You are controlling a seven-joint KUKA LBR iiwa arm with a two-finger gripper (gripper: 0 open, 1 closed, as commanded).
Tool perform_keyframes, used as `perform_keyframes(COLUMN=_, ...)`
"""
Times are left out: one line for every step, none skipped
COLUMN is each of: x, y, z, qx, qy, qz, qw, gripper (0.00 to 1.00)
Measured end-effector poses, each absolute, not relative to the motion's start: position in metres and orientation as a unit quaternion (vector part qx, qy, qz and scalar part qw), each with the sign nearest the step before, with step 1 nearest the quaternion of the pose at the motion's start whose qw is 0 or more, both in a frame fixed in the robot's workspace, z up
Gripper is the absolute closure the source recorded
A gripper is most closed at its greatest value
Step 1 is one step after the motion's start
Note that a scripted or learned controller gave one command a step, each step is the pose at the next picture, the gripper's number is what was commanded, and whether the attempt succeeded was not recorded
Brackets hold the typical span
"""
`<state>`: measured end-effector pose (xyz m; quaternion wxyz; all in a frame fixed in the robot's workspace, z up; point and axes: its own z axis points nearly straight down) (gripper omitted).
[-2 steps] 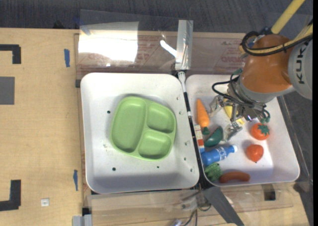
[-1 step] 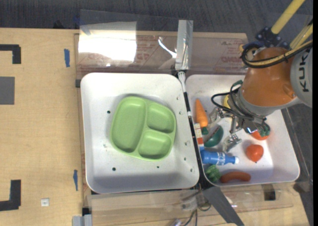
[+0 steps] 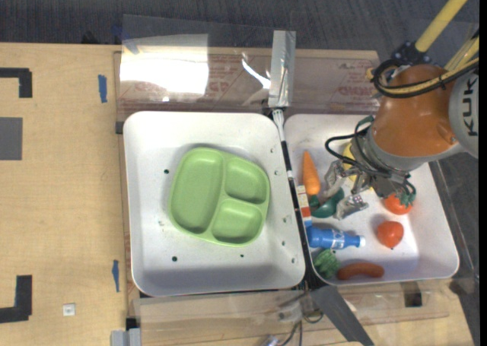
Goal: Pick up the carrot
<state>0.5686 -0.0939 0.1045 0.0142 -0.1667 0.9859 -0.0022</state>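
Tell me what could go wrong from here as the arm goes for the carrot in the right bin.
1. The carrot lies close to the right bin's left wall, so a finger may hit the wall.
2. The gripper sits over a teal item just right of the carrot; closing here could grab that instead.
3. The blue bottle and a small red-and-white piece crowd the carrot's lower end and could get pushed.

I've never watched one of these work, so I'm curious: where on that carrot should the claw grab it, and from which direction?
Probably around its middle, coming straight down from above. The carrot lies flat in the right bin, long axis running up and down the view, close to the bin's left wall. Fingers closing across its narrow width would fit best. The gripper hangs just to its right, so little travel seems needed.
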Motion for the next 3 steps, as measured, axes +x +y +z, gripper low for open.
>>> perform_keyframes(x=0.537, y=-0.045, z=0.187, qx=-0.011, qy=1.000, qz=0.0004, qw=0.006, gripper=1.00)
perform_keyframes(x=0.536, y=-0.046, z=0.186, qx=-0.010, qy=1.000, qz=0.0004, qw=0.004, gripper=0.00)
perform_keyframes(x=0.586, y=-0.050, z=0.186, qx=-0.025, qy=1.000, qz=0.0002, qw=0.004, gripper=0.00)
